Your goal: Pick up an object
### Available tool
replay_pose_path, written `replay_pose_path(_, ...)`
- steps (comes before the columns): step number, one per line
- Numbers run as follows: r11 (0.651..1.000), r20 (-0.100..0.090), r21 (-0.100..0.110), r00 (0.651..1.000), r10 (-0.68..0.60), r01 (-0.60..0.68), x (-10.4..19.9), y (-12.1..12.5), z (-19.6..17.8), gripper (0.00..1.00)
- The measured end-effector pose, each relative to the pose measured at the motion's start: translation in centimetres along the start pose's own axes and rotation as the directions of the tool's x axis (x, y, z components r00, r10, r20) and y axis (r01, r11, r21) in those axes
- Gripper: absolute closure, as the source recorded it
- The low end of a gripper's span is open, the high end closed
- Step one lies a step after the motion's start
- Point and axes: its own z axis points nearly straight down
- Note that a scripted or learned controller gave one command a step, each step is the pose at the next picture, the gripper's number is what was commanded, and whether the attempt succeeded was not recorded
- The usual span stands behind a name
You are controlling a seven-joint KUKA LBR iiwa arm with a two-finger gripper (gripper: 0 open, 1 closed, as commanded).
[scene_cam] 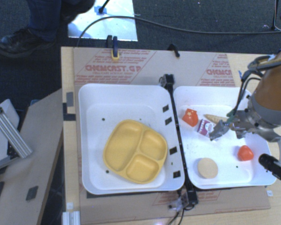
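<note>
The right bin (225, 93) holds several small items. A red carton-shaped piece (190, 117) lies at its left, with a white and purple packet (204, 126) just below it. A tan cone (214, 118) rests beside the packet, a tan round disc (207, 168) sits near the front, and a red rounded piece (245, 153) lies at the right. My gripper (219, 130) reaches in from the right and hangs low over the bin, its tip right next to the packet and the cone. Nothing shows held in it.
The left bin (98, 97) carries a yellow divided plate (136, 151). A black divider with clips (174, 130) runs between the bins. The arm's grey and orange body (271, 93) covers the right bin's far right side. Cables cross the floor behind the bench.
</note>
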Motion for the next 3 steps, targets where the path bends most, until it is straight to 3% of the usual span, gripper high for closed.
replay_pose_path(1, 1.000, 0.002, -0.012, 1.000, -0.003, 0.003, 0.0, 0.2, -0.5, 0.00)
replay_pose_path(3, 1.000, 0.000, -0.007, 1.000, 0.000, 0.000, -0.2, 0.9, 10.1, 0.00)
